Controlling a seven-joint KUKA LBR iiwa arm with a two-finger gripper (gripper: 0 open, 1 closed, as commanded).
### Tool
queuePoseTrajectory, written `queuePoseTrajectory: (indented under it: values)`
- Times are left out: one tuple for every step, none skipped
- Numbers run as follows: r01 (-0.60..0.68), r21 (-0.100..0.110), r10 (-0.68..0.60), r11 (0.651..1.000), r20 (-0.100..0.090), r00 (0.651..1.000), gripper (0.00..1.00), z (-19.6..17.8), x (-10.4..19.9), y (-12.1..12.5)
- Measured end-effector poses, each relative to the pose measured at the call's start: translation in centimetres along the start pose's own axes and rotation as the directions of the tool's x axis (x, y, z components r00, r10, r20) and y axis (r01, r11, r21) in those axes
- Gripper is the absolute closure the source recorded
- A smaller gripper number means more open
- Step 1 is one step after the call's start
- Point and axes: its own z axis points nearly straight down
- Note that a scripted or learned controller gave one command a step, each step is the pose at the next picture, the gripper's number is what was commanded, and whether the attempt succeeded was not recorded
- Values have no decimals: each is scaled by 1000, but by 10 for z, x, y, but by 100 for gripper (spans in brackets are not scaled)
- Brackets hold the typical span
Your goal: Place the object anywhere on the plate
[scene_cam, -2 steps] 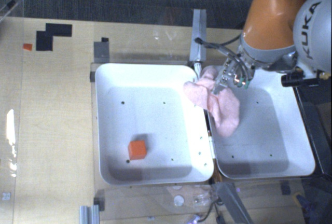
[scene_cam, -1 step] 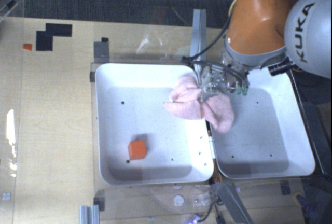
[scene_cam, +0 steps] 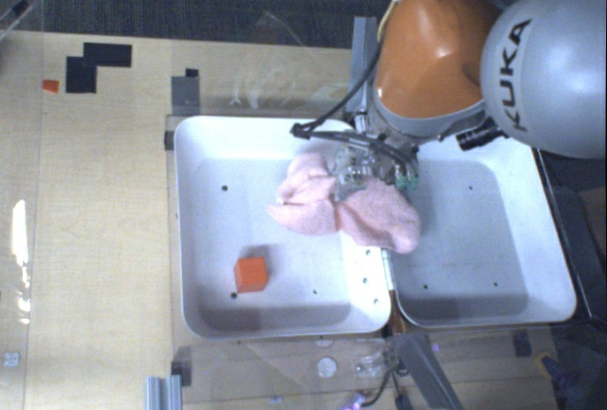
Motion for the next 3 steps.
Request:
queuePoseTrajectory:
  values:
    - [-2, -1, 2, 1000, 2, 1000, 100, -10, 12, 55]
    - [-1, -1, 1, 1000, 0, 1000, 100, -5, 24, 105]
    - [-1, -1, 1, 1000, 0, 1000, 0, -5, 23, 105]
